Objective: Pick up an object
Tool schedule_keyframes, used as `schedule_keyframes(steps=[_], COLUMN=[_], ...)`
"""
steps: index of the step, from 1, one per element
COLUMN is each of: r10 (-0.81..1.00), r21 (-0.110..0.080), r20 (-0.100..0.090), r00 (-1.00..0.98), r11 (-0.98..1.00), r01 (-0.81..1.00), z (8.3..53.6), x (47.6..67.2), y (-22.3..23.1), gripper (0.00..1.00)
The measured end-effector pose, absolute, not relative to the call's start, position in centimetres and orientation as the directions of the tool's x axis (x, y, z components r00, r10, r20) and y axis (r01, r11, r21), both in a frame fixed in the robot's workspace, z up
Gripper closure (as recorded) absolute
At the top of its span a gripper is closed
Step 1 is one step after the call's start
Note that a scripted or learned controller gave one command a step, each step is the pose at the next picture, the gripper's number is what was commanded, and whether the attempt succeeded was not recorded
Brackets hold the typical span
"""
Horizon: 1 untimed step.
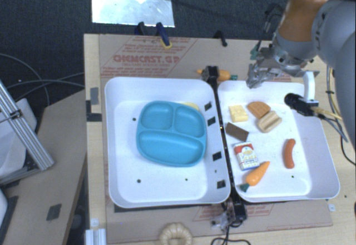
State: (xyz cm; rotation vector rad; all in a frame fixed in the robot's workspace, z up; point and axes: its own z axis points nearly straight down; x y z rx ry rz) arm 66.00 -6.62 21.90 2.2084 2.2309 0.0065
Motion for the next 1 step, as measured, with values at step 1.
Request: schedule_keyframes(steps=[1], r10=[1.000], r21=[0.004], r20=[0.000], r00=[-0.007], r11=[0.007], r01=[1.000], z=[23.50], x=[66.35], y=[-4.96], gripper=[1.00])
